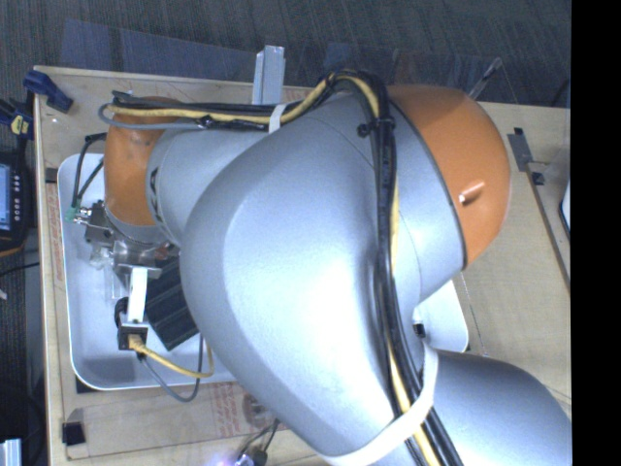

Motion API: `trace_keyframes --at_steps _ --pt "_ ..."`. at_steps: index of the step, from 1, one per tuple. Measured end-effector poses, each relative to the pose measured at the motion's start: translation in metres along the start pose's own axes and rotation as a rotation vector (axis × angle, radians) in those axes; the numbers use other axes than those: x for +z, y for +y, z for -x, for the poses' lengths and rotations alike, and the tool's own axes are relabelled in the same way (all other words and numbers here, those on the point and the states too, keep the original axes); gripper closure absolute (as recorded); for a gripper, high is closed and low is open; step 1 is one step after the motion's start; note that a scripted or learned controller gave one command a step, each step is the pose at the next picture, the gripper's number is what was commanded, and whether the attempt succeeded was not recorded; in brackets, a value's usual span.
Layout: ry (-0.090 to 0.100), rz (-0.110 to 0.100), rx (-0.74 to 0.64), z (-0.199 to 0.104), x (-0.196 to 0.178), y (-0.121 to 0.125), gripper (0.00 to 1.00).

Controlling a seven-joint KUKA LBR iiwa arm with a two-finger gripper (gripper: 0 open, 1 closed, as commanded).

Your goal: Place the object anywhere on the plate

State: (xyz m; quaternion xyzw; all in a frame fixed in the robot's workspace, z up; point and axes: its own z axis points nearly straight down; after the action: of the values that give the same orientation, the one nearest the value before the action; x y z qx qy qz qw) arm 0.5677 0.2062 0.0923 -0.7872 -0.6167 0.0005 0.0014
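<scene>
Two bins sat side by side on the table (519,289). The left bin (89,343) showed its floor and near rim, while the right bin (448,326) showed just a pale corner past the arm (310,260). One arm reached across both, its bulk covering most of them. Its one gripper (107,246) hung low over the left bin, below the orange band (131,178). Whether the gripper was open or closed could not be told, and nothing could be seen held in it.

The object was hidden, so where it lay could not be told; the likeliest guess was under the gripper in the left bin. The plate was hidden likewise, so neither could be counted. With the object unseen, its weight, stiffness and slipperiness could only be guessed. A sound plan would be to treat it as light and possibly slick, take it across its narrowest middle, and grip gently.
</scene>
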Motion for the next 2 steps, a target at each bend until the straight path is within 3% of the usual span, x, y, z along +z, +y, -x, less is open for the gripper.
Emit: trace_keyframes --at_steps 1,2 --pt "-0.003 0.0 -0.542 0.029 -0.088 -0.02 1.0" --pt "-0.003 -0.003 -0.401 0.077 -0.057 -0.004 1.0"
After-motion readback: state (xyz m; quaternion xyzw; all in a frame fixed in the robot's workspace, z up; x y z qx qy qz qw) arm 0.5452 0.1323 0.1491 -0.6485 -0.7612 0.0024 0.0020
